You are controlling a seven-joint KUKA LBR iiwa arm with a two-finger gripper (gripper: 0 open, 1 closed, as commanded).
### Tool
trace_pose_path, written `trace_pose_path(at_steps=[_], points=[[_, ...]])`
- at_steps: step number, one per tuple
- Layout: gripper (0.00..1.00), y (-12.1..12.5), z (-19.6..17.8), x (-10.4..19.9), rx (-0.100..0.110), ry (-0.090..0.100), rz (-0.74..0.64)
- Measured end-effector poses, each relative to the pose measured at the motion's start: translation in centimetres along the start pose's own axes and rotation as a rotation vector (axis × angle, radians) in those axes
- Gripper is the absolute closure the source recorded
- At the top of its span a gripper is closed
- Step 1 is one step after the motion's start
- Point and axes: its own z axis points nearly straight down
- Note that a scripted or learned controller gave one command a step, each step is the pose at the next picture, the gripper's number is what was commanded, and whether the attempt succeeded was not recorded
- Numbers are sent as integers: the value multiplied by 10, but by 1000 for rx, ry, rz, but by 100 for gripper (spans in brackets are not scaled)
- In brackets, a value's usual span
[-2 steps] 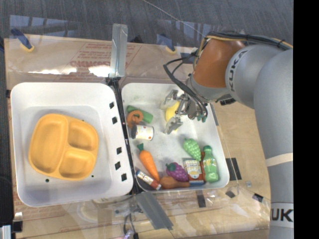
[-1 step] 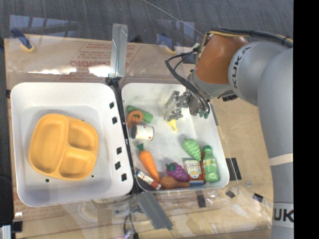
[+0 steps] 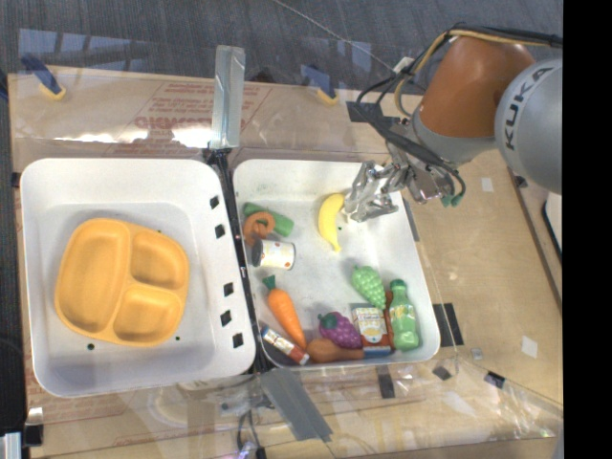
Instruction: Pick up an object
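My gripper (image 3: 366, 199) hangs over the upper right part of the right bin (image 3: 421, 285), just right of a yellow banana (image 3: 330, 221). Nothing shows between its metal fingers. Below lie a white cup with an orange end (image 3: 274, 253), an orange and green curled toy (image 3: 258, 222), a carrot (image 3: 284, 316), a green bumpy fruit (image 3: 369, 285), a green bottle (image 3: 403, 319), purple grapes (image 3: 338, 329) and a small red-labelled pack (image 3: 367, 321).
The left bin (image 3: 38, 285) holds a yellow divided plate (image 3: 121, 280). A grey divider post (image 3: 228, 89) stands between the bins at the back. Black cables run along the arm's orange wrist (image 3: 473, 84).
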Motion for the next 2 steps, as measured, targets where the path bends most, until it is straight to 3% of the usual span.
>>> trace_pose_path(at_steps=[1,2], points=[[100,-6,-49,-23,-2,3,192],[100,16,-47,-26,-7,6,-315]])
